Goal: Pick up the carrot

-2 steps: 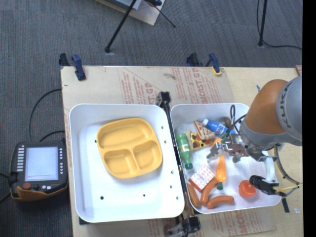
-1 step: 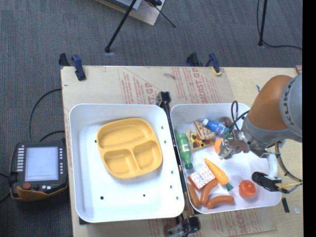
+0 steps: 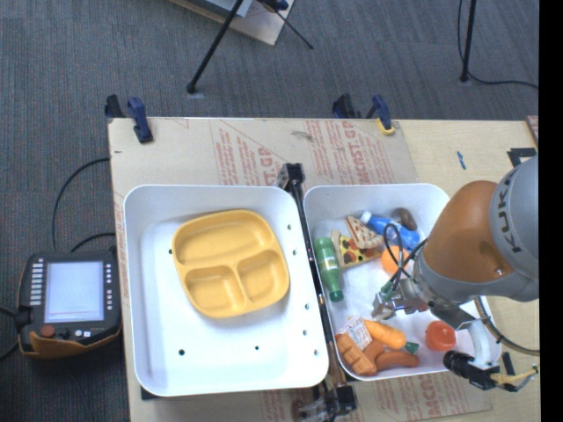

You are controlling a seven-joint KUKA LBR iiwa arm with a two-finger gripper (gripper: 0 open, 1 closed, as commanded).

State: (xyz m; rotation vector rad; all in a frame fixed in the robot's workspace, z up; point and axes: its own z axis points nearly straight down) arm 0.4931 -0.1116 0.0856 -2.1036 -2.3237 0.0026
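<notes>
The carrot point(image 3: 385, 333), orange with a green end, lies near the front of the right bin point(image 3: 422, 193), beside a bread loaf point(image 3: 354, 352) and a hot dog point(image 3: 395, 357). My gripper point(image 3: 390, 305) hangs just above and behind the carrot, under the grey and orange wrist. Its fingertips are dark and small here, and the gap between them is unclear. Nothing shows between them.
The right bin also holds a green bottle point(image 3: 329, 268), a pizza slice point(image 3: 359, 243), a blue bottle point(image 3: 383, 227), an orange fruit point(image 3: 393, 259) and a red tomato point(image 3: 440, 335). A yellow divided plate point(image 3: 230, 262) lies in the left bin point(image 3: 141, 236). A pendant point(image 3: 72, 304) sits left of the bench.
</notes>
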